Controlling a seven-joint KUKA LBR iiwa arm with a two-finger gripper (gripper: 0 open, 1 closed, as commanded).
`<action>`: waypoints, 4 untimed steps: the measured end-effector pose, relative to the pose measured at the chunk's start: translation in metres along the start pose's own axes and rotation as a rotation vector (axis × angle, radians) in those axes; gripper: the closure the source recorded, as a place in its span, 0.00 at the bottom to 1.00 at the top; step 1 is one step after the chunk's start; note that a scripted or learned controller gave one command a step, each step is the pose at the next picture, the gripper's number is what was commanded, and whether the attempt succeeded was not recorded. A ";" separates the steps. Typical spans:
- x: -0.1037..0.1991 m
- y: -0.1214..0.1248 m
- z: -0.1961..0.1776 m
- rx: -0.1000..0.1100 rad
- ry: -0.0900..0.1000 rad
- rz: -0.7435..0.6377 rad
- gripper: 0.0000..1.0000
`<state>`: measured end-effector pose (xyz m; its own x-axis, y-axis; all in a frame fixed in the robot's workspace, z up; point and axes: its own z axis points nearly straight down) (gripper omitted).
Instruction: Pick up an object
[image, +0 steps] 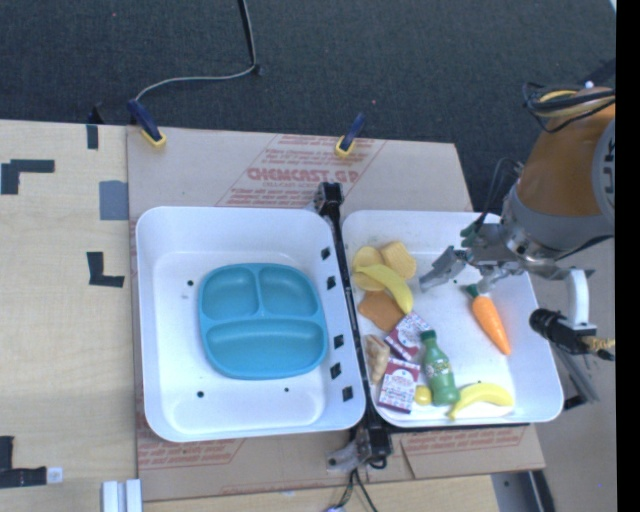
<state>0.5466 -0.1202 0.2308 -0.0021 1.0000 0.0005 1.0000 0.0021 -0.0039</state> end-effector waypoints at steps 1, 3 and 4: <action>-0.005 -0.047 0.093 0.003 0.001 0.002 0.00; 0.013 0.069 0.147 -0.007 -0.003 -0.001 0.00; 0.012 0.069 0.139 -0.004 -0.004 -0.001 1.00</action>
